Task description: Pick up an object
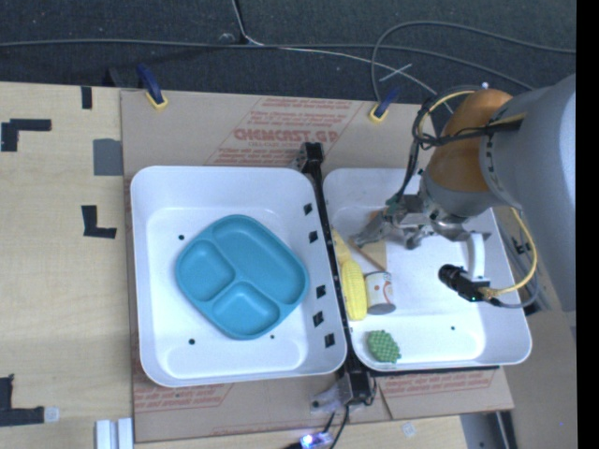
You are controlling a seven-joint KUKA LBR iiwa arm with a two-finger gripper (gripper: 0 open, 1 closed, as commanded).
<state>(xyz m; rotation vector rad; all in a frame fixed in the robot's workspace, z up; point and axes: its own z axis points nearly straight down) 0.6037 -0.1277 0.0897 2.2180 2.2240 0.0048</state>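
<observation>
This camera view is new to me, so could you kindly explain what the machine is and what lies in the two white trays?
The picture is taken from above the bench, looking down at a slant. The grey arm with an orange band is a robot reaching in from the right; its gripper hangs over the right bin. That bin holds a yellow corn cob, a small white can and a green knobbly object. The left bin holds a blue divided plate. I cannot tell whether anything is held.

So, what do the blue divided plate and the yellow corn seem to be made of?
The blue plate looks like moulded plastic, matte: one even colour, with soft rounded compartment edges. The yellow corn is probably a plastic or rubber toy: its colour is flat and uniform, though its surface is too small to judge.
</observation>
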